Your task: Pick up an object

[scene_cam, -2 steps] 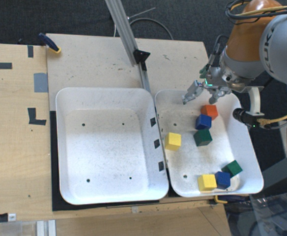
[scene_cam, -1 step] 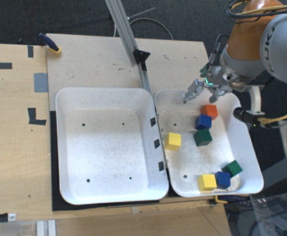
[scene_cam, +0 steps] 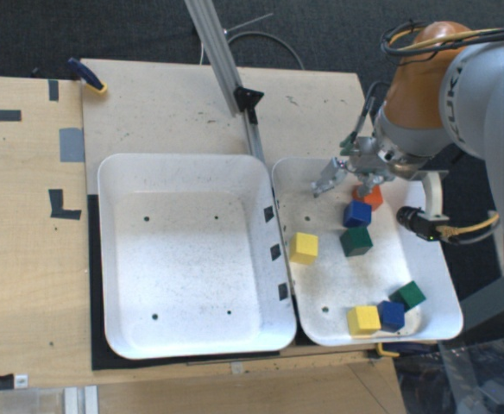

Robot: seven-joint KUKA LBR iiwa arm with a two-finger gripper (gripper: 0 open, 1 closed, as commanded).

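The right bin (scene_cam: 325, 287) holds several small blocks. A yellow cube (scene_cam: 304, 247) lies near its left wall. A blue cube (scene_cam: 357, 214), an orange block (scene_cam: 372, 197) and a dark green cube (scene_cam: 355, 241) cluster at its upper middle. A green cube (scene_cam: 411, 295), a second yellow cube (scene_cam: 364, 319) and a second blue cube (scene_cam: 392, 316) sit at the front right corner. My gripper (scene_cam: 347, 183) hangs over the bin's back end, just up and left of the blue and orange blocks. It is open, with nothing between its fingers (scene_cam: 325, 183).
The left bin (scene_cam: 183, 248) lies beside the right one. A slanted metal rail (scene_cam: 222, 54) runs from the top down to the bins' shared wall. Black cables (scene_cam: 425, 224) loop off the arm at the right bin's right rim.
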